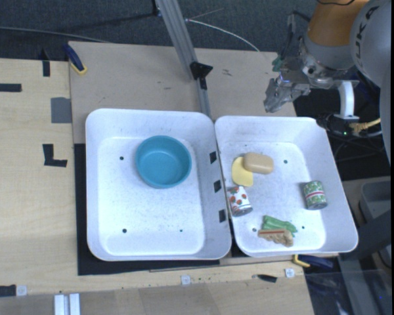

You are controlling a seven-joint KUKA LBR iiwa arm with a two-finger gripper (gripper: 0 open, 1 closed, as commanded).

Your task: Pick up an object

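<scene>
Fingers of the grey two-finger gripper (276,101) look drawn together around nothing, above the right white bin's (333,151) far rim. We see a small green can (314,195) lying by that bin's right wall.

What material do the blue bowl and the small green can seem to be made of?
The blue bowl looks like moulded plastic: one even colour, smooth matte surface, soft rounded rim. The green can seems metal or plastic with a printed label; its pale, shiny end suggests metal, but it is too small to be sure.
</scene>
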